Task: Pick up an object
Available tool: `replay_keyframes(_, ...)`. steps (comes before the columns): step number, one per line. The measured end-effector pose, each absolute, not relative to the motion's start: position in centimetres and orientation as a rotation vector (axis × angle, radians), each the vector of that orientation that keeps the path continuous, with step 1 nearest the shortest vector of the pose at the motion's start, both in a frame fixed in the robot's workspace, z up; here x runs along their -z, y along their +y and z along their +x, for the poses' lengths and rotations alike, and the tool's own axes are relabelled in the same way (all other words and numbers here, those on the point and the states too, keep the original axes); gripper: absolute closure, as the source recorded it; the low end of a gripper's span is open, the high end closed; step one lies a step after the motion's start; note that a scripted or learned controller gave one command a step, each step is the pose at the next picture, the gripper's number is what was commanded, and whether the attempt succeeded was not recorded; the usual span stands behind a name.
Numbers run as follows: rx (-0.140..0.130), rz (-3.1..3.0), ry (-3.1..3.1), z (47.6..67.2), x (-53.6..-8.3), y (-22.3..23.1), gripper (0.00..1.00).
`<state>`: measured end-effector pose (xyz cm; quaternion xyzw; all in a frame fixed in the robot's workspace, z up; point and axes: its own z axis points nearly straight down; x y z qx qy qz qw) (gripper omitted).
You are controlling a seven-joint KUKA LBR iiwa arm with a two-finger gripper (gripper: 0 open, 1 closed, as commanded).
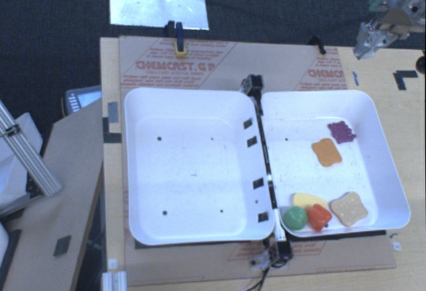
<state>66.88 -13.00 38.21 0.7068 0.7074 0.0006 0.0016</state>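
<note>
Looking down at the worktop (219, 60), you see two white bins side by side. Your right bin (379, 143) holds six small toy foods: a purple bunch of grapes (341, 130), an orange piece (327, 152), a yellow piece (307, 200), a green ball (295, 218), a red pepper (319, 216) and a tan slice of bread (349, 208). The green ball, red pepper and bread sit close together by the near wall. Your end effector (370, 42) hangs up high past the far right corner, well apart from all of them. You cannot tell how wide it is.
</note>
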Motion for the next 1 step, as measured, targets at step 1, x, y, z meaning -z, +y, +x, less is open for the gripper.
replay_keyframes(1,-0.018,2.202,2.216,66.83,-54.62,-11.62,1.0)
